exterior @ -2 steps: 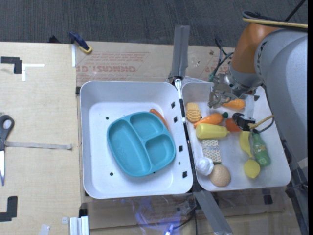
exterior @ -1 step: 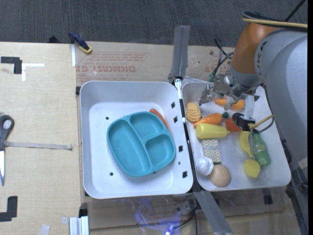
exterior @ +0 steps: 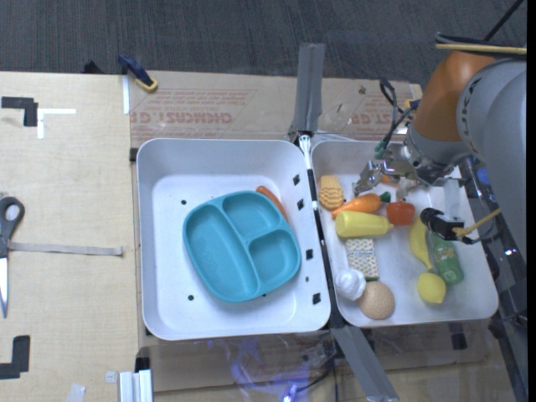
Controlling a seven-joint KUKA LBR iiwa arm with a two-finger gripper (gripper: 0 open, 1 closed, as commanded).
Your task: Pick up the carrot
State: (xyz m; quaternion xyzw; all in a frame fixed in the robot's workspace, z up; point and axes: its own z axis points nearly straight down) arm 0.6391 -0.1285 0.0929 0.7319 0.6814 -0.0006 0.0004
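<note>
The carrot [exterior: 358, 203] is orange with a green stub at its right end. It lies at a slant in the right bin [exterior: 479, 306], near that bin's back left. My gripper [exterior: 381, 172] hangs just behind and above the carrot's green end, under the grey wrist with the orange band. Nothing can be seen held in it.
Around the carrot lie a yellow waffle-like piece [exterior: 332, 193], a yellow vegetable [exterior: 362, 224], a red tomato [exterior: 400, 213], a banana [exterior: 418, 243], a green bottle [exterior: 446, 260], a lemon [exterior: 431, 287] and an egg [exterior: 377, 300]. The left bin [exterior: 159, 249] holds a blue divided plate [exterior: 241, 245] with an orange piece [exterior: 270, 198] behind it.
</note>
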